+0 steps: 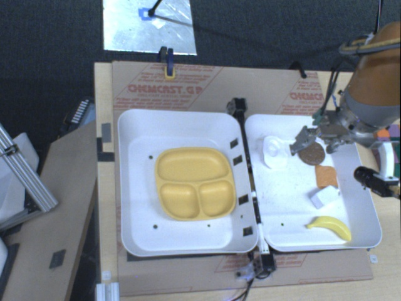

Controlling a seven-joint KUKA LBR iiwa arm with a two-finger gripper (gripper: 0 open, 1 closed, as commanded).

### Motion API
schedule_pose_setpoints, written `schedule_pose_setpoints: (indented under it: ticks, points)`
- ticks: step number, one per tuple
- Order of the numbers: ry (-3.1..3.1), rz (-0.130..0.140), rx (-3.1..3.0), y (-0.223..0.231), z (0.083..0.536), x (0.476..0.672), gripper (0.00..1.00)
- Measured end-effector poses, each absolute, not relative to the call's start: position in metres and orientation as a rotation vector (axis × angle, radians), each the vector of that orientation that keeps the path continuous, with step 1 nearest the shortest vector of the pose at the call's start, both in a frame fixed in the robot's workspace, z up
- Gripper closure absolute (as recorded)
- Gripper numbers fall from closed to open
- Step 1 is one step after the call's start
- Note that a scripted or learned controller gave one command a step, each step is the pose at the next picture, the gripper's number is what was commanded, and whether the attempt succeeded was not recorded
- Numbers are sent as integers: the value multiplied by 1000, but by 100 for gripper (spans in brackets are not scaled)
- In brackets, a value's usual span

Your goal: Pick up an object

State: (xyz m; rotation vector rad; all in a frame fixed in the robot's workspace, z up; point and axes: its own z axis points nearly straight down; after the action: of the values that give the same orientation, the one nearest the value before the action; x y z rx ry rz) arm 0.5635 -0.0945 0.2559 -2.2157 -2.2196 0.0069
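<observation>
- Two shallow white bins sit side by side on a bench covered with brown printed cardboard (188,83), joined along a dark central seam with black clips.
- Left bin (135,187) holds one thing: a yellow divided tray (193,182) with three compartments, one wide at the far side and two smaller at the near side. It lies flat, roughly in the middle of the bin.
- Right bin (285,224) holds several small items, all toward its right half and far side.
- White cup-like object (273,149) lies near the far left part of the right bin, just left of the gripper.
- Brown round disc (312,153) lies right beside the gripper's tips; whether they touch it cannot be told.
- Orange rectangular piece (326,176) lies just nearer than the disc.
- White block (325,197) sits just near of the orange piece, close to or touching it.
- Yellow banana (330,227) lies at the near right of the bin, apart from the others.
- Gripper (307,142) hangs low over the far part of the right bin, with the grey arm and its orange band rising to the right. Its fingers point left and down, but whether they are spread or closed cannot be told, and nothing is clearly seen between them.
</observation>
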Motion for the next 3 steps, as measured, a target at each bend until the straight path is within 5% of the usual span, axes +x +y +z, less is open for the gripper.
schedule_pose_setpoints:
  ticks: [1, 3]
  points:
    - [-2226, -2, -2219, -94, 260, 565, 0]
    - [-2219, 3, -2219, -104, 152, 556, 0]
